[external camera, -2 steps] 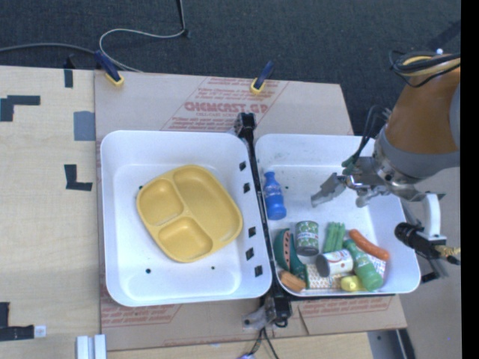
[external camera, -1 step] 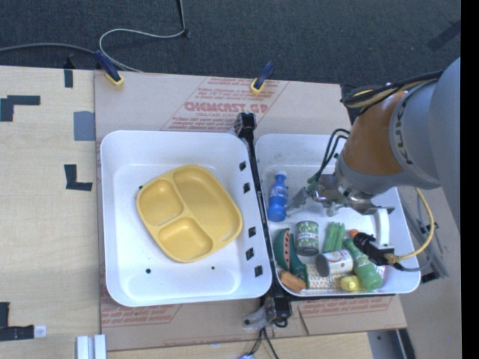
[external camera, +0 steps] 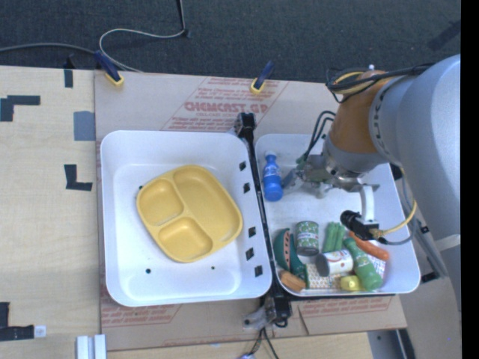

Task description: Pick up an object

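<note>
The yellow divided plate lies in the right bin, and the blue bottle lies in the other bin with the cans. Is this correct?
Not quite. The camera view shows the yellow divided plate in the left bin, not the right one. The rest holds: the blue bottle lies in the other bin with the cans.

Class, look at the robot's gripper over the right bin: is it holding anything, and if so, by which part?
It cannot be told. The gripper sits low in the right bin near the blue bottle, with nothing visibly between its fingers.

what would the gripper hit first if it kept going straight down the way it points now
Probably the bare white floor of the right bin. The gripper hangs over open floor, right of the blue bottle and above the pile of cans and toy food. Depth is unclear.
</note>
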